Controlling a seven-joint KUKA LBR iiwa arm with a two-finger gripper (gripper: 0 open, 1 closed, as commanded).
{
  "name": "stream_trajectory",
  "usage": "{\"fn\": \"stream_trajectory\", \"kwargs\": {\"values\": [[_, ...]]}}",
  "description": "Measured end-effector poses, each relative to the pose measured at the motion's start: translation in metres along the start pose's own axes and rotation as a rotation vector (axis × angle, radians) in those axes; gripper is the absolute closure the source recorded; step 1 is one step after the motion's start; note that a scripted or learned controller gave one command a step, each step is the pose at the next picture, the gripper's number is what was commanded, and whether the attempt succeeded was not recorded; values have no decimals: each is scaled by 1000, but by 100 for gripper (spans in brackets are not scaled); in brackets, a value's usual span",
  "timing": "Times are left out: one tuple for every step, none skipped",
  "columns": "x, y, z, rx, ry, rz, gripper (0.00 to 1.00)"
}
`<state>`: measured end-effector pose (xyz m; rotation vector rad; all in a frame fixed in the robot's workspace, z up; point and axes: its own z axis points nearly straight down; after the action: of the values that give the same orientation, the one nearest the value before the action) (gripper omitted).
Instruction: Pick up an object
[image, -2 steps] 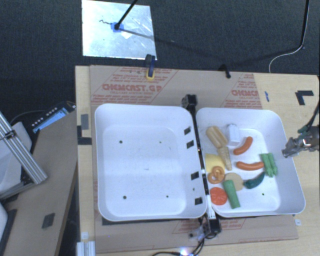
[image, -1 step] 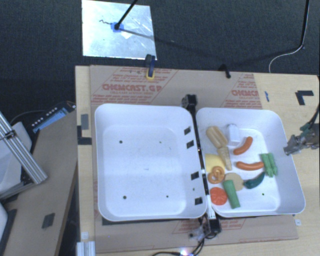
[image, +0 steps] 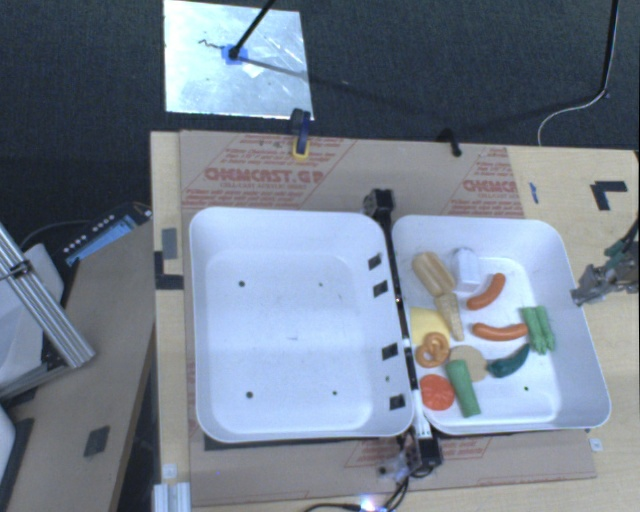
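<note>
Right bin (image: 560, 300) with toy sausages (image: 486, 291), corn (image: 438, 278), pretzel (image: 434, 349), tomato (image: 436, 392), left bin (image: 230, 250) beside it, board (image: 330, 165) beneath, dark floor (image: 80, 110), gripper (image: 600, 283) at right edge, grip unclear.

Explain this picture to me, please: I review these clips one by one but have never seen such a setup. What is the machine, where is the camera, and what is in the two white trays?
The single camera is fixed above a bench and looks down at a slant. On the bench sit two shallow white bins side by side: the left bin and the right bin. The machine is a robot arm that reaches in from the right; here just its gripper peeks in at the right edge, outside the right bin, and it is too small to tell whether it is open or shut. Nothing can be seen between its fingers.

The right bin holds toy food in a cluster: a corn cob, two sausages, a pretzel, a tomato slice, and green vegetable pieces.
</note>
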<state>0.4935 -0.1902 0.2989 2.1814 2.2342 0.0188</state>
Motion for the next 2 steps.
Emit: {"fn": "stream_trajectory", "kwargs": {"values": [[0, 1, -11, -4, 0, -4, 100], [0, 3, -21, -7, -1, -10, 100]]}}
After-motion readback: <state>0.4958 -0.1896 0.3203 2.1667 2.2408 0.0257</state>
